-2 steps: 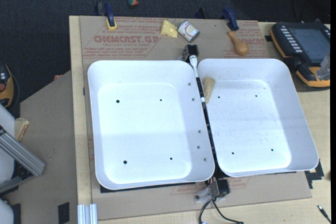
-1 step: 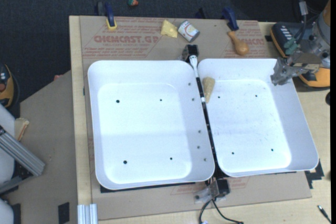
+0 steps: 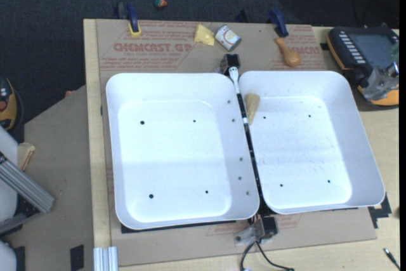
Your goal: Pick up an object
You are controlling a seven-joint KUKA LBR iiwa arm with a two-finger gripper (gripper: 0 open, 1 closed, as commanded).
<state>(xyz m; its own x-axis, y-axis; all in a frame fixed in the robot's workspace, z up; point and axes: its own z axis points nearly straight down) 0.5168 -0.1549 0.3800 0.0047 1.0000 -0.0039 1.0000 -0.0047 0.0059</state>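
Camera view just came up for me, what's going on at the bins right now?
Nothing is being handled at this moment. The two white bins, left and right, sit side by side. A small tan piece lies at the right bin's near-left rim by the divider. Behind the bins, on the board, lie a yellow piece, a small box-like object and a wooden-looking spoon. No pick has happened yet.

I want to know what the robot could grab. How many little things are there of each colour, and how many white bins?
Yellow things: 2, a wedge on the board, a cone-like piece on the right bin's rim
White-grey block: 1
Brown wooden piece: 1
White bins: 2, left, right
Total: 6
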